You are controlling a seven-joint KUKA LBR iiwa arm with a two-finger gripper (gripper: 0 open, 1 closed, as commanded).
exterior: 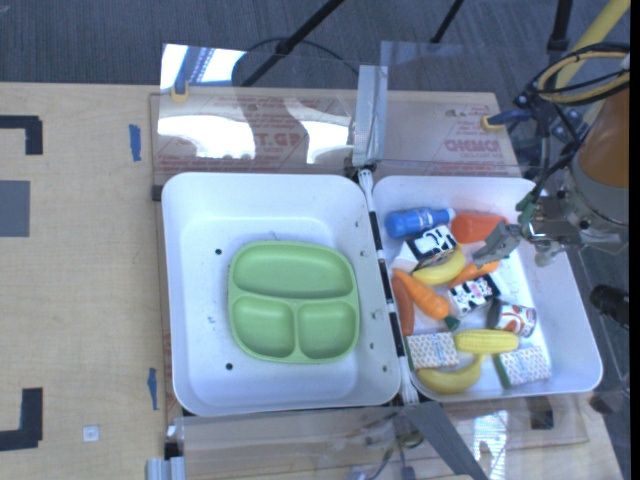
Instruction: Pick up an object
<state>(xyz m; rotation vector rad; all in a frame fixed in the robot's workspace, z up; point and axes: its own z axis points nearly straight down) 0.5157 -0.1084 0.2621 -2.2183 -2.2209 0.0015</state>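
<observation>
The claw (503, 240) hangs low over the right bin (580, 313), its 2 fingers slightly apart and gripping nothing. Just left of it lies an orange block (472, 226); below-left, a banana (440, 267) slants up toward it.

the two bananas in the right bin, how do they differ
The upper banana lies in the middle of the right bin, close to the end effector; the lower banana lies by the near wall. The upper one rests among the carrot and a black-and-white pack; the lower one curves under the corn cob. Both are yellow, curved and lying flat.
</observation>
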